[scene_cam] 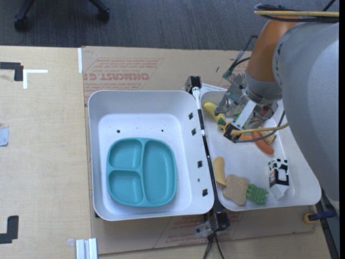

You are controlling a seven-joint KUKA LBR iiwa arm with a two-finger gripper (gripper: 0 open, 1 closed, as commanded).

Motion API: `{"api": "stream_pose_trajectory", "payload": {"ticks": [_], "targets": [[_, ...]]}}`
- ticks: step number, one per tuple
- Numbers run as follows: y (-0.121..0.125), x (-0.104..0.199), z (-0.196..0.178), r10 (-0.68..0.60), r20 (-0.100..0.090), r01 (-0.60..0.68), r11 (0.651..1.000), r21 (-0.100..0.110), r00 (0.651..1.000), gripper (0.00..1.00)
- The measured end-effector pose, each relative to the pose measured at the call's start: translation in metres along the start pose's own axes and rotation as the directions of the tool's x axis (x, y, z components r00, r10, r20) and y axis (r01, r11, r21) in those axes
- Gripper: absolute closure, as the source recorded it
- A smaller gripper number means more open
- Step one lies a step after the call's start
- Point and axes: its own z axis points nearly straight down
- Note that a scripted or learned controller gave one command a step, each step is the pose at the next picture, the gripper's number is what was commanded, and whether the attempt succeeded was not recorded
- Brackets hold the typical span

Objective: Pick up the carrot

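Gripper [230, 111] low in upper part of right bin [302, 190], right of frame centre; open or closed, cannot tell. Carrot [264, 143] lies on bin floor just below and right of gripper, partly under it. Black-white carton [278, 175] near, lower right. Teal divided plate [143, 171] in left bin [102, 144].
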Motion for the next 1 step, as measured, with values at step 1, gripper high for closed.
{"api": "stream_pose_trajectory", "payload": {"ticks": [1], "targets": [[0.0083, -0.0419, 0.0008, 0.121, 0.001, -0.121, 0.993, 0.003, 0.993, 0.0]]}}
